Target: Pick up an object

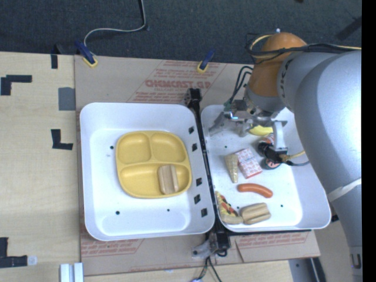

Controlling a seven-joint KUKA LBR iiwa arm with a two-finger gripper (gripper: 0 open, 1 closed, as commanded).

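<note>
Camera view looks down on a counter [35, 187] bearing two shallow white bins side by side on a cardboard sheet [147, 81], and the red sausage [255, 189] lying in the right-hand bin [296, 187] serves as the reference for everything else. Just beyond the sausage, toward the far rim, lie a small pink-and-white box [250, 164] and, touching that box on the side toward the other bin, a tan wedge [233, 168]. Farther beyond the sausage, near the far rim, a yellow banana [260, 131] is partly covered by the robot's wrist. The end effector [234, 121] hangs beside that banana, well beyond the sausage and close to the strip where the two bins meet; whether it is open or closed cannot be told from this angle, and nothing is seen held in it. On the near side of the sausage rests a tan bun [256, 214], and touching the bun, toward the other bin, is a small multi-coloured item [224, 205] too blurred to identify. The grey arm [329, 110], with its orange band [276, 63], reaches over the bin from the side of the sausage away from the other bin. Well apart from the sausage, across the dividing strip, the left-hand bin [100, 175] holds a yellow divided plate [138, 148], and a tan slice [168, 179] lies in the plate compartment nearest the sausage.
</note>
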